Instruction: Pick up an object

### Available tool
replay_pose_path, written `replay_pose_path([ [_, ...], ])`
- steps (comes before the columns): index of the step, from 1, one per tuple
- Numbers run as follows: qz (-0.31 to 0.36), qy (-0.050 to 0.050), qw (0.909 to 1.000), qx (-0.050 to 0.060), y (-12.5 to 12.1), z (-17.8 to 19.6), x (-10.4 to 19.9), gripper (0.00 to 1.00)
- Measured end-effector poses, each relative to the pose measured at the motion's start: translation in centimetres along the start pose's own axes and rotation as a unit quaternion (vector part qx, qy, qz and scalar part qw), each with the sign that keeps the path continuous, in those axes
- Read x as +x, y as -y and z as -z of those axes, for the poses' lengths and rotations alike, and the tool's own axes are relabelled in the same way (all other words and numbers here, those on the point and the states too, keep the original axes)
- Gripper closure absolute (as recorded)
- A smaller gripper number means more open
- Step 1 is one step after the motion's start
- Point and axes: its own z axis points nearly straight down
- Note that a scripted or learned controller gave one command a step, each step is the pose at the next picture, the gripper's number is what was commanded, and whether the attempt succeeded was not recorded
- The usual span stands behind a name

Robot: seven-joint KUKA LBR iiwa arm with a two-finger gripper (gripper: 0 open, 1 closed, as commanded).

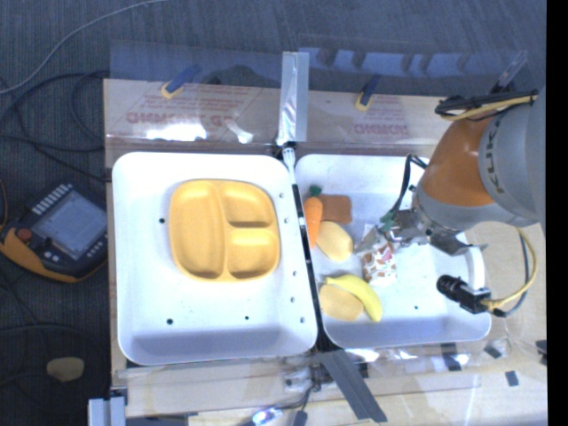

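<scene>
The right bin [444, 327] holds several toy foods. An orange carrot [312, 218] lies along its left wall beside a brown block [336, 208]. A pale yellow rounded piece [335, 240] sits below them. At the front, a yellow banana [362, 293] curves around another yellow piece [339, 303]. A small white object with red specks [382, 263] lies in the middle of the bin. My gripper [383, 238] hangs low right over that speckled object, touching or nearly touching its top. The arm's orange band [453, 171] is above and to the right.
The left bin [142, 327] holds a yellow divided tray [224, 229]. A black cable connector [460, 291] lies over the right bin's right side. A teach pendant [58, 229] rests on the floor at far left. A metal divider [293, 96] stands behind the bins.
</scene>
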Motion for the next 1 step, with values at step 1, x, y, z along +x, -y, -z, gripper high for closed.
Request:
replay_pose_path([
  [1,-0.066,0.001,0.9978,0.001,-7.54,8.01,4.96,1.0],
])
